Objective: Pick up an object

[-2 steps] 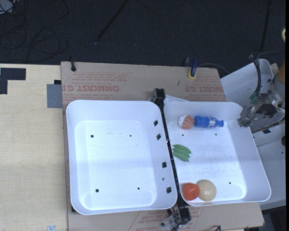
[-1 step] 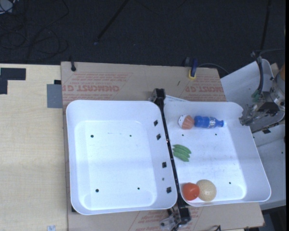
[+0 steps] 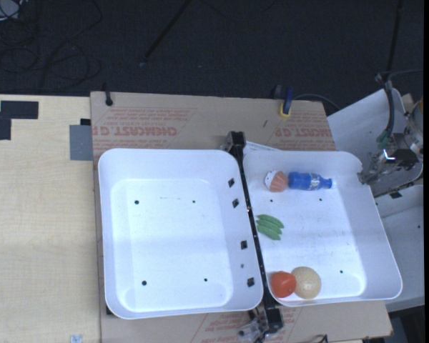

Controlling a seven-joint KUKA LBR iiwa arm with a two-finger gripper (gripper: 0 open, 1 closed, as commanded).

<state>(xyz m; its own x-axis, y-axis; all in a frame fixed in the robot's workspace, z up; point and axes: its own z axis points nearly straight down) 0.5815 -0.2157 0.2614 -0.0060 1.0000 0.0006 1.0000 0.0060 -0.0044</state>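
Observation:
The right bin (image 3: pixel 372 227) holds several small objects. A blue bottle (image 3: pixel 309 181) lies near its far edge, with an orange and white piece (image 3: pixel 276 182) touching its left end. A green pod (image 3: pixel 270 226) rests by the bin's left wall. In the near left corner an orange-red ball (image 3: pixel 283 284) sits against a pale beige ball (image 3: pixel 307 281). My gripper (image 3: pixel 392 160) hangs at the right, just outside the right bin's far right corner, away from all the objects.
The left bin (image 3: pixel 114 191) stands beside the right one, with a black clip strip (image 3: pixel 247 220) along the shared wall. Both rest on a cardboard sheet (image 3: pixel 164 123) on the wooden bench (image 3: pixel 36 227). A yellow and blue clamp (image 3: pixel 286 104) sits at the cardboard's far edge.

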